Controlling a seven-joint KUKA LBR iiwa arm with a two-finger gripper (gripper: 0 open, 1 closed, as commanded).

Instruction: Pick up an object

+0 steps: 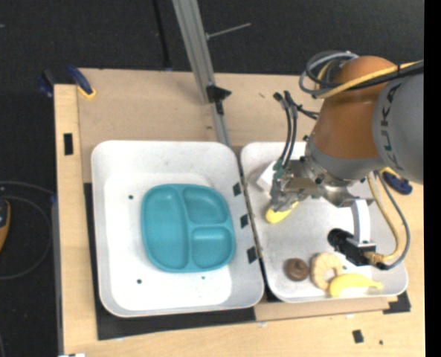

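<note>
The end effector (282, 199) sits low in the right bin (309, 292), directly over a small yellow object (278, 215) touching its tip, grip state unreadable, so the grasp step seems underway, and next calls for a confirmed closure before lifting.

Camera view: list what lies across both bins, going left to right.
Left bin → teal plate → right bin → small yellow piece under the gripper → brown round piece → tan ring → yellow banana.
</note>
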